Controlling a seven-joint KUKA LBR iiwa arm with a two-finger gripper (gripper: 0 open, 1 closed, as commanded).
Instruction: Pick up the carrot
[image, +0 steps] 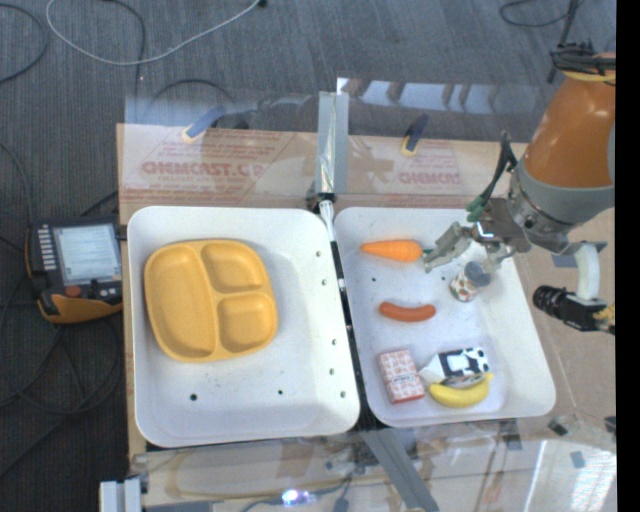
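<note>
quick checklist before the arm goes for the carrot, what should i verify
1. Carrot exposed in the right bin, nothing on top: ok.
2. Tool close to the carrot: ok, it sits just beside the carrot's right end.
3. Tool centred over the carrot: not ok, it is off to the right.
4. Carrot between the fingers: not ok, it lies free on the bin floor.
5. Neighbours apart from the carrot: ok, the sausage lies below it with a gap; the small round object is close under the tool.
6. Finger opening wide enough: cannot tell.
</note>
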